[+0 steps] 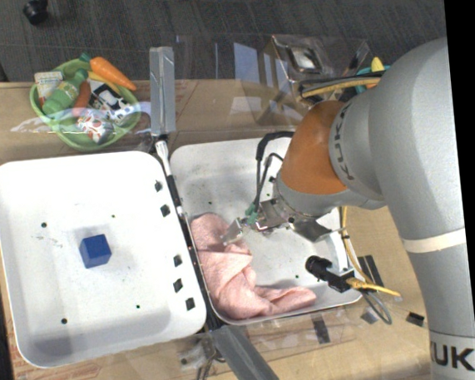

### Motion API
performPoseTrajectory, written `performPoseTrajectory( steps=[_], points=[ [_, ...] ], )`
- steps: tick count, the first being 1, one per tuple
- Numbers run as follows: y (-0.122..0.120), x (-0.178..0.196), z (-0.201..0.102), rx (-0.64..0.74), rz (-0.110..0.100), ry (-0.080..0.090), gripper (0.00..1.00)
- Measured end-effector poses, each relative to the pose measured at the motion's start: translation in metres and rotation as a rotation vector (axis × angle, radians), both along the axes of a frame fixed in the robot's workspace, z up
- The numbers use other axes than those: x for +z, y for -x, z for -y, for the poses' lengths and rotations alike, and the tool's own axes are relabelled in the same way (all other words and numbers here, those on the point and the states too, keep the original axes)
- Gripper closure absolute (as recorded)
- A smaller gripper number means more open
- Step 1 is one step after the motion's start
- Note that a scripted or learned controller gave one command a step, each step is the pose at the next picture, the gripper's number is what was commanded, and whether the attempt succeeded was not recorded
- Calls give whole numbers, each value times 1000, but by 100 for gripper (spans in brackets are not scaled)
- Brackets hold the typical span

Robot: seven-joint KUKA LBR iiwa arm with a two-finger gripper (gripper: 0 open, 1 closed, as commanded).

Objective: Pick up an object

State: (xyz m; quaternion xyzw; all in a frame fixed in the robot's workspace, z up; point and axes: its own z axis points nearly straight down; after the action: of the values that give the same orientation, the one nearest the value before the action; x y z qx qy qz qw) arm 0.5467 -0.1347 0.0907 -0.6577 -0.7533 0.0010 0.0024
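The gripper (242, 224) sits low in the right bin (218, 158), at the upper edge of the pink cloth (229, 273) (whether it is open or closed cannot be told). The cloth lies crumpled on the bin floor, apparently not yet lifted; the pick looks barely begun.

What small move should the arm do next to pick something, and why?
Probably lower the gripper a little onto the pink cloth and close. The gripper sits at the cloth's upper edge in the right bin, so the cloth is the nearest thing. The blue cube lies far away in the left bin.
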Motion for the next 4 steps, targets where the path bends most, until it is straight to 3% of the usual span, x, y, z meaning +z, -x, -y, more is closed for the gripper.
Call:
performPoseTrajectory(
  steps=[1, 2, 3, 4],
  points=[
    [3, 0, -39, 33, 0, 0, 0],
    [3, 9, -38, 36, -2, 0, 100],
    [-71, 109, -83, -1, 4, 2, 100],
    [-48, 100, -83, 35, -1, 1, 100]
  ],
)
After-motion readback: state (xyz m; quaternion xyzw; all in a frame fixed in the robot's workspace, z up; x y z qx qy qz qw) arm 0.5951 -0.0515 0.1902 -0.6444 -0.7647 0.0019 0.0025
